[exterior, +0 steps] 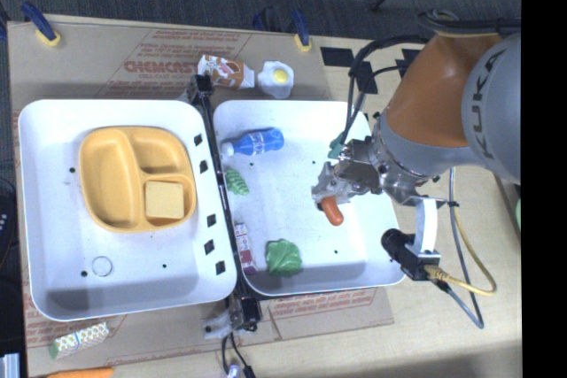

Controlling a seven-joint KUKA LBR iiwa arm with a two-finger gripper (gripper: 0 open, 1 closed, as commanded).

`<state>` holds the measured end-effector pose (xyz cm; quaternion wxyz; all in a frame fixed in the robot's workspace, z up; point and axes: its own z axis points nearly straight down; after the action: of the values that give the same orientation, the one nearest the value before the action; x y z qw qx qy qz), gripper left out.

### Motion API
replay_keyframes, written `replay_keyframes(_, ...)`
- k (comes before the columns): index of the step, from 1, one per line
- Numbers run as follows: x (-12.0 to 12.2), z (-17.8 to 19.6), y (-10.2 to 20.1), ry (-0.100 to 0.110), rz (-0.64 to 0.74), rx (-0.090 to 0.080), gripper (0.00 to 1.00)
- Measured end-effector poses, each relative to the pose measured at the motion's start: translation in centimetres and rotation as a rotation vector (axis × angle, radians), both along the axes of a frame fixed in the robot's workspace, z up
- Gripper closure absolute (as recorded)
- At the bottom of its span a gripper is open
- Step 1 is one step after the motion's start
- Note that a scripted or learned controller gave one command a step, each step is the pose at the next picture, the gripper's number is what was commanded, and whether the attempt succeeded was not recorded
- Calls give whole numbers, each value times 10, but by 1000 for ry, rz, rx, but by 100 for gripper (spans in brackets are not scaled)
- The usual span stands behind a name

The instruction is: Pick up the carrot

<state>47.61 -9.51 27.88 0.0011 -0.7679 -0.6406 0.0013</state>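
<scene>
The carrot [332, 212] is a short orange piece that hangs just under my gripper [330, 196], over the right side of the right bin [292, 115]. The gripper's fingers [322, 189] close on the carrot's upper end, and the carrot's lower tip sticks out below them. The grey arm with its orange band [443, 97] reaches in from the right and covers the bin's right wall.
In the right bin lie a blue bottle [255, 142], a small green piece [236, 182] by the left wall and a green leafy item [283, 257] at the front. The left bin [44, 190] holds a yellow divided tray [137, 177].
</scene>
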Motion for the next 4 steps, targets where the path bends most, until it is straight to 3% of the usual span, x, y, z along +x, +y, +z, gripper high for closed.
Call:
replay_keyframes(1, 1, 10, 7, -3, 86, 0, 100)
replay_keyframes(2, 0, 3, 4, 2, 32, 2, 100)
replay_keyframes(3, 0, -5, -6, 2, 92, 3, 100)
replay_keyframes(4, -1, -81, 59, 3, 267, 2, 100)
